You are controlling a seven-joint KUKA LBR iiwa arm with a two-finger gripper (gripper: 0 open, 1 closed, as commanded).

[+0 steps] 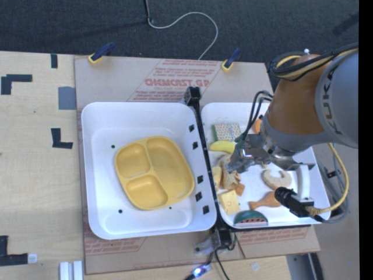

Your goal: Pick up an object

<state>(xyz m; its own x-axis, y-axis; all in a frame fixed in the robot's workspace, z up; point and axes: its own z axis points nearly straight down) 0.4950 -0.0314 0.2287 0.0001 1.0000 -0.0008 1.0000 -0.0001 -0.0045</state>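
— Several light toy foods (230, 182) crowd the right bin (317, 212), near its 9 o'clock wall.
— Claw (240, 159) hovers there; grip state unreadable. Probably stiff plastic: pinch across the middle.

Arm (326, 107): 1 unit, grey rounded casing with a broad orange band above the wrist; partial dark lettering on the grey shell. Yellow and black cables looped beside the band. Gripper (243, 155): metallic grey hardware below the orange band.
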